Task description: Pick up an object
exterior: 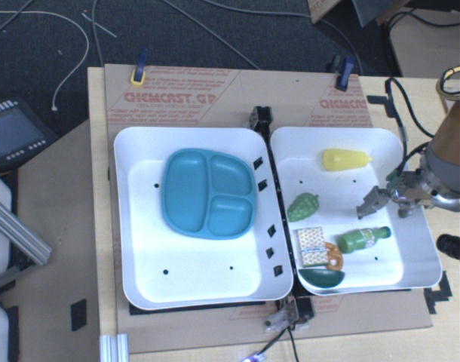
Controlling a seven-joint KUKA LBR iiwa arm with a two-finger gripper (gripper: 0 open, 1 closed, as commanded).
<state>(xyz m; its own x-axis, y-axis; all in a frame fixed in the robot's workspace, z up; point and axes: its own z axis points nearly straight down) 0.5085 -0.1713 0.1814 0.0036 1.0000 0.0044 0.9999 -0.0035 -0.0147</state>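
Jaws spread wide, nothing between them: no pick yet.
Gripper [386, 198] hovers over the right bin [418, 255], just above the green bottle [363, 239]; descent, grasp and lift remain.

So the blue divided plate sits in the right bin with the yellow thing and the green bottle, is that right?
Not quite. The camera view shows the blue divided plate alone in the left bin; the yellow thing and the green bottle lie in the right bin.
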